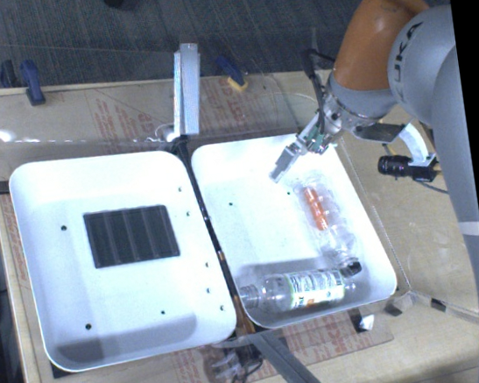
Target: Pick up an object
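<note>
My gripper (282, 168) hangs over the back part of the right bin (254, 228), pointing down and to the left, with nothing visibly touching it. Just to its lower right, a clear plastic bottle with an orange label (320, 212) lies along the bin's right side. A second clear bottle with a green and white label (299, 290) lies on its side across the bin's front wall, its dark cap to the right. In the left bin (54, 256) a dark grey ridged rectangular block (132, 235) lies flat near the middle.
A metal bar (185, 90) stands up at the back where the two bins meet. Blue clamps (29, 78) hold the bench's back edge. The arm's orange band (373, 30) and grey link fill the upper right.
</note>
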Controlling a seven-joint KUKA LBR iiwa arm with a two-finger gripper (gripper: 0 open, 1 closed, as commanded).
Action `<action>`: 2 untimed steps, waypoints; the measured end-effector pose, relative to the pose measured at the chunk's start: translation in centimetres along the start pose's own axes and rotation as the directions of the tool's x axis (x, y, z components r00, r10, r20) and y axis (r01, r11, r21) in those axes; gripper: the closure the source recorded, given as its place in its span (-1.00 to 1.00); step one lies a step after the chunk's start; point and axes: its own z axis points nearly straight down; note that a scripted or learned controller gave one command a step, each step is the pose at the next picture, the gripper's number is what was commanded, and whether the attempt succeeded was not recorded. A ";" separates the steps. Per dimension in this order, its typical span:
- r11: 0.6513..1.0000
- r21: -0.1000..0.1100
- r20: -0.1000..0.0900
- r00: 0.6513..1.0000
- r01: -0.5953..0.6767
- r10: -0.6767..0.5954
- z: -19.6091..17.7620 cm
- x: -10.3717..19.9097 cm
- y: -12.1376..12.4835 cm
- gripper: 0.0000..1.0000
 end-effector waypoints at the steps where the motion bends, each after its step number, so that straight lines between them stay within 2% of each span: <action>1: 1.000 0.003 -0.003 1.000 0.025 -0.025 0.9 1.6 -2.5 -1.00; 2: 0.999 0.003 -0.003 0.999 0.054 -0.054 1.7 1.7 -2.7 -1.00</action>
